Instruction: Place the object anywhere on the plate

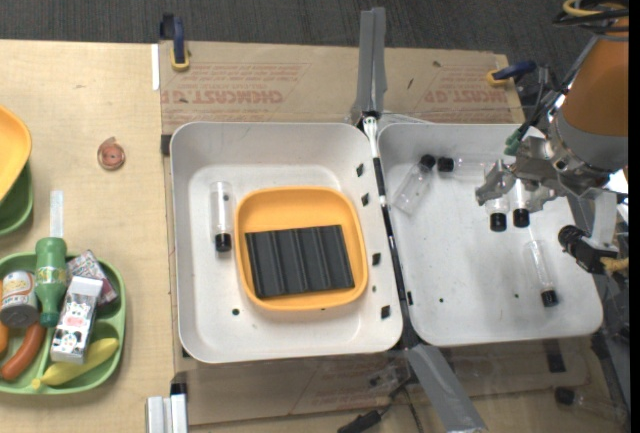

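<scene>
I am hovering the gripper point(508, 218) over the right bin point(480, 306), jaws apart and holding nothing, reaching for a clear vial point(540, 271) lying just beside them, which I judge must next be gripped and carried to the orange plate point(300, 203).

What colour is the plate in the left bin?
Orange, with a dark ribbed slab on it; the plate shows in the camera view.

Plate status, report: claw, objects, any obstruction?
Claw over right bin, near clear vials. Orange plate in left bin already carries black ridged block. One vial lies beside plate.
</scene>
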Available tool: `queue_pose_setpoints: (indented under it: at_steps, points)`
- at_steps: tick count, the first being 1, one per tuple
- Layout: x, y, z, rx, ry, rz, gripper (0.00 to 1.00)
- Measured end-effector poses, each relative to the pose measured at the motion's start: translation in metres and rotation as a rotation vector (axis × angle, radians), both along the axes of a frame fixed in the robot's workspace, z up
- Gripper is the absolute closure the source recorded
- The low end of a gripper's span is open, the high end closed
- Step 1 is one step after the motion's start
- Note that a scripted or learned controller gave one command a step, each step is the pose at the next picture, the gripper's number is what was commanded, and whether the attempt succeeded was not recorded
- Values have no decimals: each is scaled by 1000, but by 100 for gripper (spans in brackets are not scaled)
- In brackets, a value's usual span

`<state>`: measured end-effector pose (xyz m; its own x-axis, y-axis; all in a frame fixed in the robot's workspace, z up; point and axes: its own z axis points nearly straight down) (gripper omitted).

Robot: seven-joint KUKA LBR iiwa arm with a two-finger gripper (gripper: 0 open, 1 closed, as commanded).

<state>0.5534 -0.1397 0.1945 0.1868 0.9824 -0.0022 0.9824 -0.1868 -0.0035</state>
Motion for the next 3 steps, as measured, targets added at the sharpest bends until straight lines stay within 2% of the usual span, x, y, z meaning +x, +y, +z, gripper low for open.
queue_pose_setpoints:
  at_steps: [1, 3]
  points:
    - [61, 12, 10, 0, -2, 316, 100]
    - [105, 42, 32, 1, -5, 716, 100]
